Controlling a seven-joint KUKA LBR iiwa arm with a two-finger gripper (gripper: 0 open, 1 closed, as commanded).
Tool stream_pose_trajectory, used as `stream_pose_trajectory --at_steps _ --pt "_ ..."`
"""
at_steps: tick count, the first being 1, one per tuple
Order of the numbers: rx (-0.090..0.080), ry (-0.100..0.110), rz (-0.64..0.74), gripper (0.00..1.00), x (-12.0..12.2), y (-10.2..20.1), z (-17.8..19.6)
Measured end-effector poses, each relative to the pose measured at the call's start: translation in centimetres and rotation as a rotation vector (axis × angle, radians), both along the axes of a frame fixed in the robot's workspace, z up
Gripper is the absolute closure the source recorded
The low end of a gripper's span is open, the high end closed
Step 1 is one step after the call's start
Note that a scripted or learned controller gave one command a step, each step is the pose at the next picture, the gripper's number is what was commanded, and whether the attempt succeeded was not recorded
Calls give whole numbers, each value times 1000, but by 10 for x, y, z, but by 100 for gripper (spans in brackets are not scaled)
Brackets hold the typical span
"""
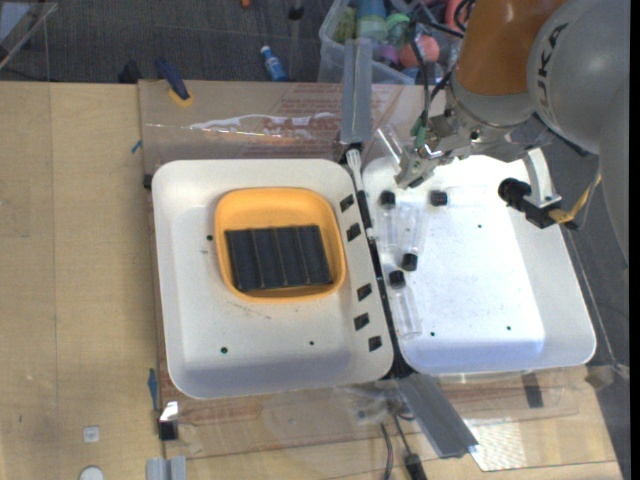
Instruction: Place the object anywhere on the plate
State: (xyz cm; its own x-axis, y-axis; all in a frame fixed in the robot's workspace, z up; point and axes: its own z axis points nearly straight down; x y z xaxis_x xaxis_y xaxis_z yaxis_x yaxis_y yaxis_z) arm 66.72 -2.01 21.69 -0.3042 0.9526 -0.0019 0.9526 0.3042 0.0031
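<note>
An orange plate (232,211) with a raised rim sits in the left white bin (190,338). A black ribbed rectangular object (278,258) lies flat on the plate and covers most of its floor. My gripper (412,171) hangs below the orange-banded wrist, over the far left corner of the right bin (500,298). It is well to the right of the plate and apart from the object. Nothing shows in its grasp.
A row of black clips (358,263) runs down the divider between the bins. A few small dark bits (408,262) and a faint translucent strip lie in the right bin's left part. A clear tub of coloured items (400,13) stands behind the bins.
</note>
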Motion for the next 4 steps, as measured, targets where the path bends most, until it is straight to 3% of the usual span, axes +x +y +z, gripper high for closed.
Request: stream_pose_trajectory --at_steps 1,2,3,4 --pt "1 6 126 100 -1 11 -22" --pt "1 5 126 0 0 11 -22" --pt "1 0 128 100 1 12 -11" --pt "0 -2 180 100 0 22 10"
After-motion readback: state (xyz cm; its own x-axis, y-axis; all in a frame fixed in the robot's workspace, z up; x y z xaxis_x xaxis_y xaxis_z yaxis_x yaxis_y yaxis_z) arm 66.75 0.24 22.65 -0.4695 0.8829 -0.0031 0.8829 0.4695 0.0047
